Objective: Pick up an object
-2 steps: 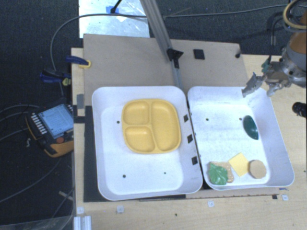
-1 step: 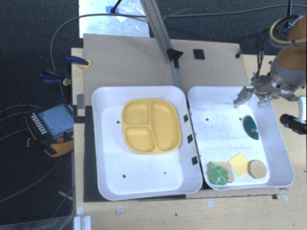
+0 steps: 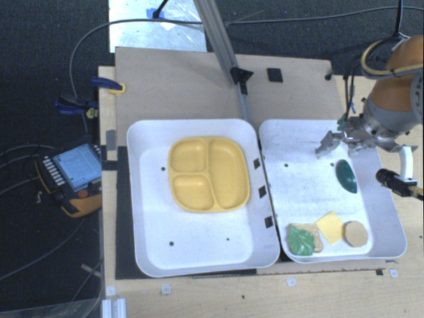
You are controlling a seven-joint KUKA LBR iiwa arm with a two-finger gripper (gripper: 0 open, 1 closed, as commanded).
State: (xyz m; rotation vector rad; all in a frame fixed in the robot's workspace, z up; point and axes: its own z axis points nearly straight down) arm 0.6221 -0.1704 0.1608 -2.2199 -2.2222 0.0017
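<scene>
My gripper [image 3: 336, 149] hangs over the far part of the right bin [image 3: 298, 177], fingers spread open with nothing between them. A dark green oval object [image 3: 346, 176] lies just below and to the right of it, apart from the fingers. Along the near edge of the right bin sit a green leafy piece on a tan slice [image 3: 303, 239], a yellow square piece [image 3: 330, 227] and a round tan piece [image 3: 356, 234]. A yellow divided plate [image 3: 209, 173] rests in the left bin [image 3: 152, 244].
A slanted metal pole [image 3: 218, 32] ends at the back between the bins. A black fitting [image 3: 397, 181] juts out at the right bin's right rim. A handheld pendant with a blue screen [image 3: 73, 171] and clamps [image 3: 99, 88] lie off the bench at left.
</scene>
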